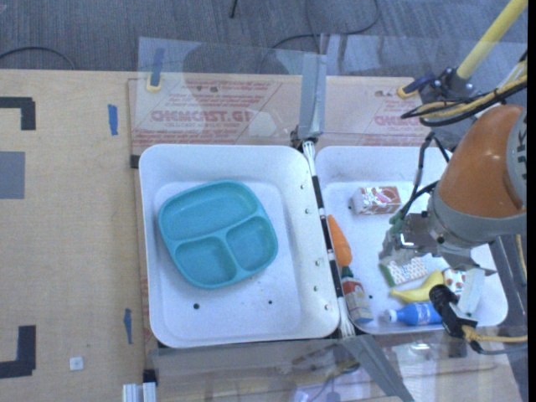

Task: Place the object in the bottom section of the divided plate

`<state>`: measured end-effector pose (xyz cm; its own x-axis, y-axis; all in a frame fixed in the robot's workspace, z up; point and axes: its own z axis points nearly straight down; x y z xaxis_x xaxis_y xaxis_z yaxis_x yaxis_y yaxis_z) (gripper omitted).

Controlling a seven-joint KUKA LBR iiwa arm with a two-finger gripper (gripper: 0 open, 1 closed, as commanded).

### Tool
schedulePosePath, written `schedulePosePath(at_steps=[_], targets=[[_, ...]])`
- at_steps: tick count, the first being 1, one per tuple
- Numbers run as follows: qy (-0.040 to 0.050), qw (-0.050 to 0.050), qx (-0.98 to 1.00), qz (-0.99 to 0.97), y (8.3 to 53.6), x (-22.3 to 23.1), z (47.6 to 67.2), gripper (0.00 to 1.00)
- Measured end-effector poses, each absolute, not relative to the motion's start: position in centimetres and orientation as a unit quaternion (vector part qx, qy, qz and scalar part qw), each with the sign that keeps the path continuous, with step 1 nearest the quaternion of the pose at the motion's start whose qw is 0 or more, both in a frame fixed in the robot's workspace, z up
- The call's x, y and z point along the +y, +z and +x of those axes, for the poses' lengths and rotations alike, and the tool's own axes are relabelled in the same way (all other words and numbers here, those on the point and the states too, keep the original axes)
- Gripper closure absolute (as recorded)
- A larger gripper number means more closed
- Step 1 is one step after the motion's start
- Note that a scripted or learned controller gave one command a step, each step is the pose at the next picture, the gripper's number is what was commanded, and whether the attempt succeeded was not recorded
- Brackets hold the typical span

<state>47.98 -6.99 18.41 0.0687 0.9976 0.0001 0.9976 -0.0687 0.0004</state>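
While the arm reaches over the right bin [335, 174], that bin's near edge is crowded: a blue bottle [416, 314] lies along it, with a banana [420, 289] just behind and a small bottle [358, 300] by the divider. The gripper [408, 243] hangs over a patterned packet [407, 270]; whether its jaws are open cannot be told. A carrot [338, 239] lies along the divider. Farther back sits a red-and-white packet [376, 199]. Beyond the divider, the divided plate [218, 233] lies in the left bin [167, 308], open floor around it.

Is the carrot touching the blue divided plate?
Apart. In the camera view the carrot lies in the right bin, the blue divided plate in the left bin, with the bin walls between them.
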Motion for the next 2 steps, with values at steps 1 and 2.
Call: schedulePosePath(at_steps=[1,2], targets=[[-0.0002,-0.001,0.741,0.671,15.0,-14.3,47.9,1.00],[0.0000,0.001,0.727,0.687,19.8,-21.5,47.9,1.00]])
